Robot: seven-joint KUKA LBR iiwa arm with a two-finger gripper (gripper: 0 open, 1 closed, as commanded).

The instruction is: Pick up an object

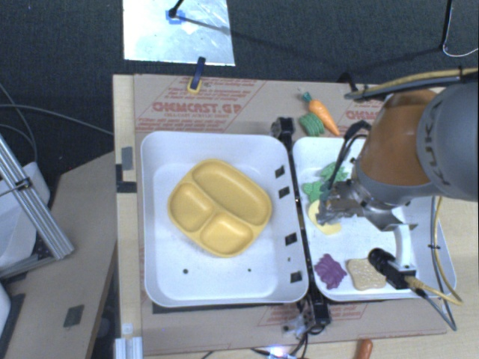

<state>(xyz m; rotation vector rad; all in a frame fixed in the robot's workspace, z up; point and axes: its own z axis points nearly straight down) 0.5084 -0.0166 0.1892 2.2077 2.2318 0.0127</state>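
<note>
A yellow divided plate is seen in the left bin. In the right bin, the tool is lowered over a pale yellow piece, with a green toy just behind and a purple toy and cracker nearer the front. Its state cannot be told.

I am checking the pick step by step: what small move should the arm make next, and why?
Probably a short, straight descent. The gripper hangs low in the right bin, directly over the pale yellow piece and beside the green item. Nothing is visibly between its fingers, so the yellow piece looks like the nearest target. The purple piece and toast slice lie farther off.
</note>
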